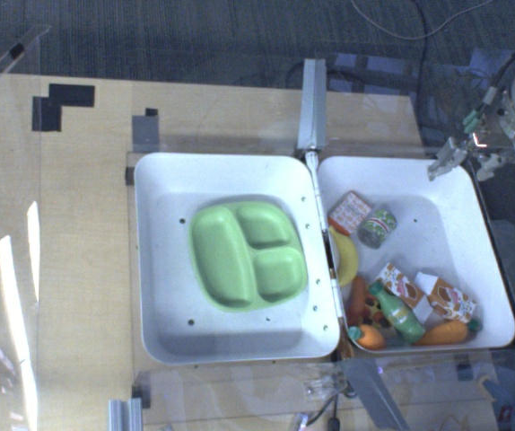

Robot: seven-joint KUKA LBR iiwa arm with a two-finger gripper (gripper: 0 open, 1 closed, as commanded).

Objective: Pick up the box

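A small red-and-white box point(350, 211) lies flat in the right bin point(446, 206), near its back left corner. Two orange-and-white carton boxes point(402, 285) point(449, 300) lie toward the front of the same bin among other items. My gripper point(463, 158) hovers over the back right corner of the right bin, well away from all the boxes. It is open, with nothing between its fingers.
A green can point(378, 226) sits beside the small box. A banana point(346, 257), a green bottle point(400, 313), a carrot point(443, 333) and other toy food crowd the bin's front. The left bin point(163, 241) holds a green divided plate point(248, 253).
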